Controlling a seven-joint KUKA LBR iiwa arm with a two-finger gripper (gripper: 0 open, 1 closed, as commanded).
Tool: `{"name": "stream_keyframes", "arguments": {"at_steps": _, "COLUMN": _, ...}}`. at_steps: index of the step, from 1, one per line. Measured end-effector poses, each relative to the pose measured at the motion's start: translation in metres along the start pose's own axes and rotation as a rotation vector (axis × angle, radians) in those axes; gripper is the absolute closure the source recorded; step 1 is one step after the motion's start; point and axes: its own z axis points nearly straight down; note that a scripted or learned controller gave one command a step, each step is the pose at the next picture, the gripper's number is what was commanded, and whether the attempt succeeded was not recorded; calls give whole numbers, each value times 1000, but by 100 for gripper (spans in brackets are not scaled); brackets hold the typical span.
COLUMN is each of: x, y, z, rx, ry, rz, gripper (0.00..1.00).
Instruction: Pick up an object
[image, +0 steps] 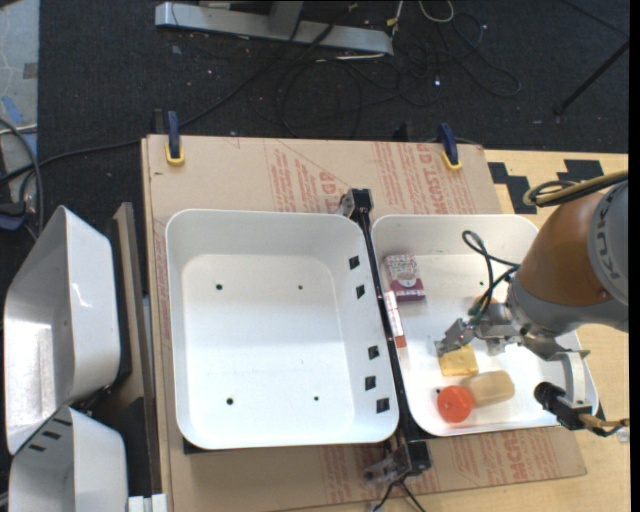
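From the fixed camera above the bench, we find the gripper (462, 338) low inside the right bin (520, 232), right at the upper edge of a yellow block (459, 362). We can't make out how far the jaws stand apart, and nothing shows between them, so we won't claim a hold on anything.

We judge the step in hand to be the descent onto a piece, and the yellow block looks the likeliest target. To do it well, we would centre the gripper over the block before closing, straddling its short sides. We would also keep clear of the beige piece (487, 388) just beside it toward the bin's near edge, and of the orange round object (455, 403) touching or almost touching that beige piece. A closing off-centre could simply nudge the block into its neighbours.

As for the containers: the right bin holds the yellow block, the beige piece and the orange round object grouped toward its near edge. It also holds a small pink-and-white box (404, 278) toward its far left corner, and a thin pen-like stick (394, 322) lying along its left wall. The left bin (190, 300) shows bare white floor with a few dark dots.
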Motion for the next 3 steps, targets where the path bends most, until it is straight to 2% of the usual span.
{"name": "stream_keyframes", "arguments": {"at_steps": 1, "x": 30, "y": 17, "z": 0, "rx": -5, "ry": 0, "rz": -9, "gripper": 0}}
{"name": "stream_keyframes", "arguments": {"at_steps": 2, "x": 51, "y": -17, "z": 0, "rx": 1, "ry": 1, "rz": -2, "gripper": 0}}
{"name": "stream_keyframes", "arguments": {"at_steps": 3, "x": 50, "y": -16, "z": -10, "rx": -3, "ry": 0, "rz": 0, "gripper": 100}}
